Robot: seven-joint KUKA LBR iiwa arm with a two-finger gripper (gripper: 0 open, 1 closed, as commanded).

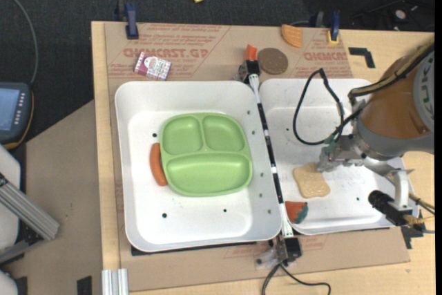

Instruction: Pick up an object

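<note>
gripper [330, 161] low beside toast slice [311, 182], right bin [290, 97] | finger state: cannot tell | aligning to grasp

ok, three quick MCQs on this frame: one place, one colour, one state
1. Where is the plate?
A. left bin
B. right bin
C. on the bench outside both bins

2. What colour is the plate?
A. blue
B. green
C. white

3. How does the sausage lie?
A. on the plate
B. beside the plate's left edge
C. in the right bin

Key: 1 A, it sits mid left bin; 2 B, it is light green; 3 B, it lies on the bin floor along the left rim.
</note>
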